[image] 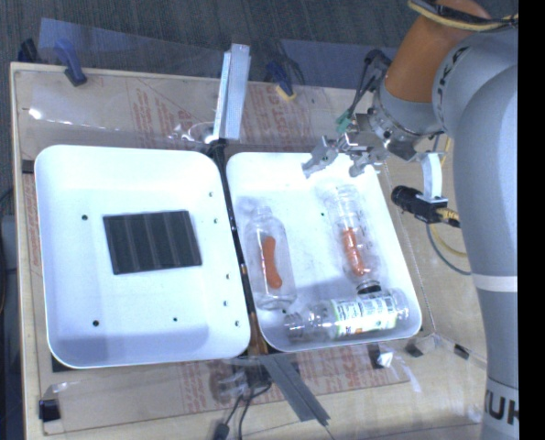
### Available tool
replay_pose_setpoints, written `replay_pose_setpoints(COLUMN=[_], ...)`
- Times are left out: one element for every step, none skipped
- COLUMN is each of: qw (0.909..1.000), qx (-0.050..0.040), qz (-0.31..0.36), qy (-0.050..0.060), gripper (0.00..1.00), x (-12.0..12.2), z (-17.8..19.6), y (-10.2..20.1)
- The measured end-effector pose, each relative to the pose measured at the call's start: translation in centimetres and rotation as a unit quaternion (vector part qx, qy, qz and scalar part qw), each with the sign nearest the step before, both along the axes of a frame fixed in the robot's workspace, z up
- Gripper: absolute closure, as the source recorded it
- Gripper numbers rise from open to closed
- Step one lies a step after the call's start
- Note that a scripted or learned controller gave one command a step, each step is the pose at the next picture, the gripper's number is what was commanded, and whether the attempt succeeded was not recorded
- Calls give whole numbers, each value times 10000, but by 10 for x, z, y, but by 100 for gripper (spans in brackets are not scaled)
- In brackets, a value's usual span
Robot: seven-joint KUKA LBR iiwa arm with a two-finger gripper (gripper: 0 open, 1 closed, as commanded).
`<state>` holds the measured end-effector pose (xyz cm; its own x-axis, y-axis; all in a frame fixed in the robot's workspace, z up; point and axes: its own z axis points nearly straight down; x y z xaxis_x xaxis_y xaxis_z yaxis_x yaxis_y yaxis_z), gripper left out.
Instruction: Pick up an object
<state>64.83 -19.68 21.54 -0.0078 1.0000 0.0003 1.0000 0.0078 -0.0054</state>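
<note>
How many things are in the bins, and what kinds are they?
Clear bottles with orange inside: 2
Clear bottle with a label, lying on its side: 1
Dark ridged pad: 1
Total: 4

Right bin (396,273): three clear plastic bottles lying flat. Two hold orange inserts (270,259) (353,236), side by side; the third, labelled (350,317), lies across the near edge.

Three bottles (349,316) in right bin (243,174) (one crosswise, nearest), mat (152,242) in left bin (61,174)
</note>
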Motion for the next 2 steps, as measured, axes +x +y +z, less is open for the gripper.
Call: replay_pose_setpoints(qw=[9892,9956], qx=[-7,-8], qz=[-1467,-934], qy=[-8,13], gripper=[0,0], x=[-8,-46], z=[23,-117], y=[34,61])
